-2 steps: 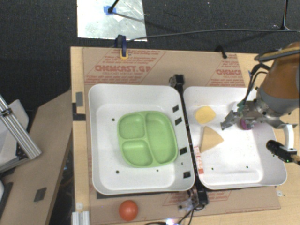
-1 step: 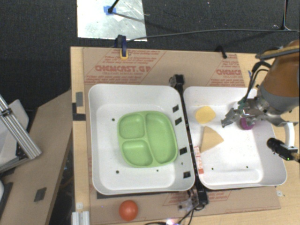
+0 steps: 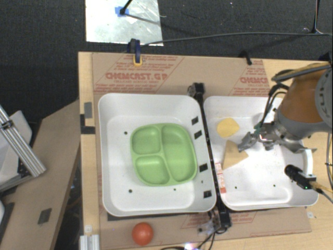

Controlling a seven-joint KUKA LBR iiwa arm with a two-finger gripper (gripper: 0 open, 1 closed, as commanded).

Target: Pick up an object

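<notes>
A single fixed camera looks down at a slant from above the surface (image 3: 171, 69), far enough back to take in both white bins (image 3: 112, 108), the arm (image 3: 307, 100) entering from the right.

Two bins, both white: left bin (image 3: 112, 139); right bin (image 3: 260, 189); small black marks along the rims between them. Divided plate (image 3: 163, 154) pale green, one shade throughout. Round piece (image 3: 228, 127) yellow; wedge (image 3: 234, 154) tan, just below it. Ball (image 3: 142, 233) orange-red, on the bench edge. Bench board (image 3: 171, 72) light brown with red printed lettering. Arm (image 3: 307, 100) grey, orange band; gripper (image 3: 248, 141) dark grey metal. Sheet (image 3: 123, 14) silvery, with blue tape (image 3: 121, 11); backdrop black.
</notes>
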